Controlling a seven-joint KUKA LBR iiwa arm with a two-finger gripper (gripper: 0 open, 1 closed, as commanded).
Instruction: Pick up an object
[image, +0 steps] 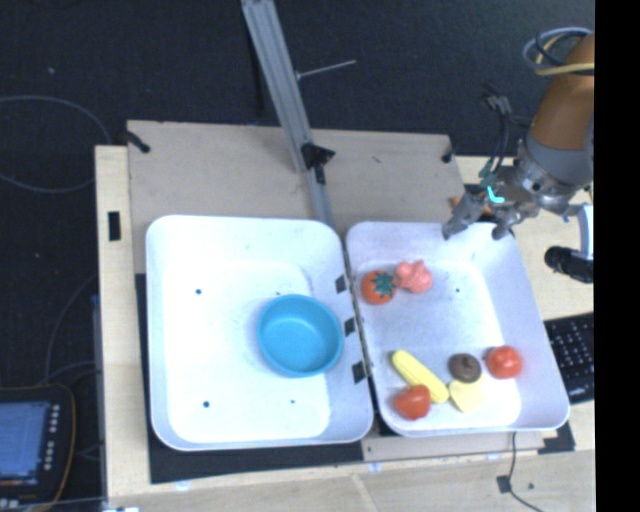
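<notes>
My gripper (477, 224) hangs open over the back right rim of the right bin (530, 300), with nothing between its fingers. In that bin lie a pink toy (414, 277) and a red tomato with a green stalk (377, 287) near the back left. Toward the front sit a yellow banana (418, 369), a red tomato (412, 402), a brown round piece (464, 367), a yellow piece (466, 396) and another red tomato (503, 361). All of them lie well below and left of the gripper.
The left bin (200, 260) holds a blue bowl (298, 334). A grey metal pole (290, 110) slants up from between the bins. A black keyboard (573, 352) lies at the right, beside the right bin.
</notes>
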